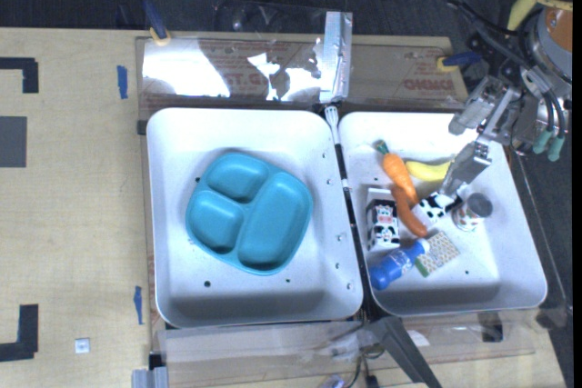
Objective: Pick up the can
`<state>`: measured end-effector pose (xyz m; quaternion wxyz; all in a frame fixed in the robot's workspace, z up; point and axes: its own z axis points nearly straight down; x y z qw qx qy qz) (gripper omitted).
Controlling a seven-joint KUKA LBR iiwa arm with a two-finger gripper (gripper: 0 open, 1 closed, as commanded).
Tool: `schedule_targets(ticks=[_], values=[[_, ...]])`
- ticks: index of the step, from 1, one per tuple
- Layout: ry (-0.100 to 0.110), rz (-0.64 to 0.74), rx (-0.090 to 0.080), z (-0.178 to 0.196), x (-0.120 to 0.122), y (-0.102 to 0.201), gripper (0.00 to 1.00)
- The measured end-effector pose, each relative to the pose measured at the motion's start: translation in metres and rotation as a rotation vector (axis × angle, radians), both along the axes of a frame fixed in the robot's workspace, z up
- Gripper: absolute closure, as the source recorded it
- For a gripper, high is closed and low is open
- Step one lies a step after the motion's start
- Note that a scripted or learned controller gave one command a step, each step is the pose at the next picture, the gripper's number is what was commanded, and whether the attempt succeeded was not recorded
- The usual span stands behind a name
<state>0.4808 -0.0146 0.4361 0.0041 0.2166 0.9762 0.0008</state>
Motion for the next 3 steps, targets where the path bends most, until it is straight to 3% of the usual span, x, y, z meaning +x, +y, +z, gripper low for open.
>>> schedule_targets(ticks=[1, 2, 3], values=[[-0.008, 0.0, 0.0, 0.011, 0.002, 0.0, 1.0], [0.005, -0.005, 0.001, 0.0, 0.001, 0.119, 1.0], [0.006, -0.071, 0.002, -0.08, -0.001, 0.196, 1.0]])
